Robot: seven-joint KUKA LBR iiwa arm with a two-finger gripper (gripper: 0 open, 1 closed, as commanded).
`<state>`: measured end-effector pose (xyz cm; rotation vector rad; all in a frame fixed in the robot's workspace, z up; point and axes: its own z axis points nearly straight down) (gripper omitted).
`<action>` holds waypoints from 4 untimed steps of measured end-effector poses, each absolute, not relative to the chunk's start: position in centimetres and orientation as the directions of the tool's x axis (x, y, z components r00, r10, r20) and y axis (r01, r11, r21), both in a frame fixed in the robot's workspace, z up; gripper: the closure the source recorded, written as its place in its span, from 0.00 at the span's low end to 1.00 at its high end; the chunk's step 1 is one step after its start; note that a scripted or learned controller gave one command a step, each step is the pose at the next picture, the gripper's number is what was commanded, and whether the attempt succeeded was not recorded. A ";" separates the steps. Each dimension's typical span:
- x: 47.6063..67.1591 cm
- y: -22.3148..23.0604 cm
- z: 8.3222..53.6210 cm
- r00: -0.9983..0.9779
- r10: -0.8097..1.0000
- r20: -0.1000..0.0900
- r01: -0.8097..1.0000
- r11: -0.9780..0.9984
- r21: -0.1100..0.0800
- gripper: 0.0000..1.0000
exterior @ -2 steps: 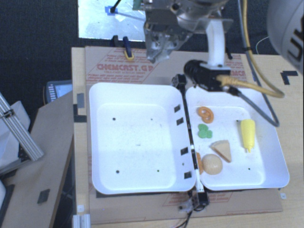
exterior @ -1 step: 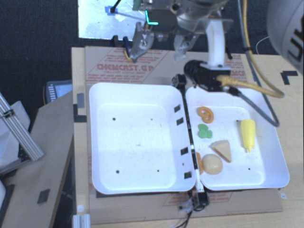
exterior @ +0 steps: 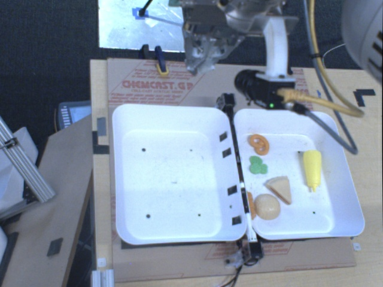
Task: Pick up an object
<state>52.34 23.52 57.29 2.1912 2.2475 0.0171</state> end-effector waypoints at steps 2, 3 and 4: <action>54.8 23.8 42.2 -0.008 1.000 0.008 1.000 0.008 0.017 1.00; 48.4 23.4 40.0 -0.006 1.000 0.000 1.000 0.006 -0.002 1.00; 48.3 23.3 17.6 0.000 1.000 -0.007 1.000 0.000 -0.015 1.00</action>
